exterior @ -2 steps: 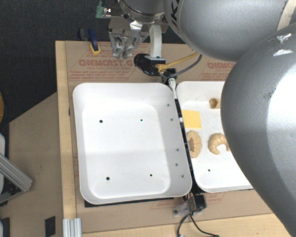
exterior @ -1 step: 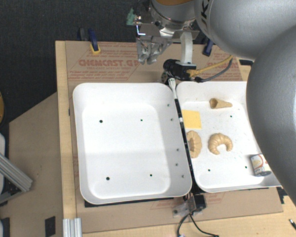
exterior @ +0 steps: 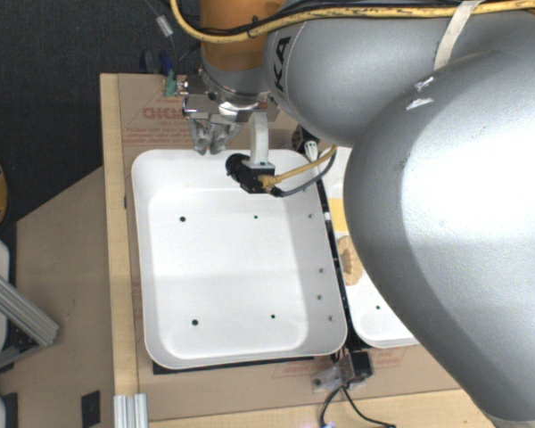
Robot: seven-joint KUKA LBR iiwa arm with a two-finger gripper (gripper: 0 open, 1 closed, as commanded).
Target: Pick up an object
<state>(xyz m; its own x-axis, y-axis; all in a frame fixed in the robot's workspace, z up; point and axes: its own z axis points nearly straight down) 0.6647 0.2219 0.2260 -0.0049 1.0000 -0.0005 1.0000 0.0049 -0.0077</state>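
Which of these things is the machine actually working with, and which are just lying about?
For the job:
gripper, above the left bin's far edge
left bin
right bin, with tan items partly hidden by the arm

Just about:
cardboard sheet
cables

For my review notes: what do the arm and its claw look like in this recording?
The arm has big smooth grey rounded housings, with black lettering partly visible near the wrist. An orange band sits above the wrist. A yellow cable runs along the top, beside a pale strap. The claw is small, bare metal, under a silvery mounting. A black fitting with a tan cable hangs beside it.
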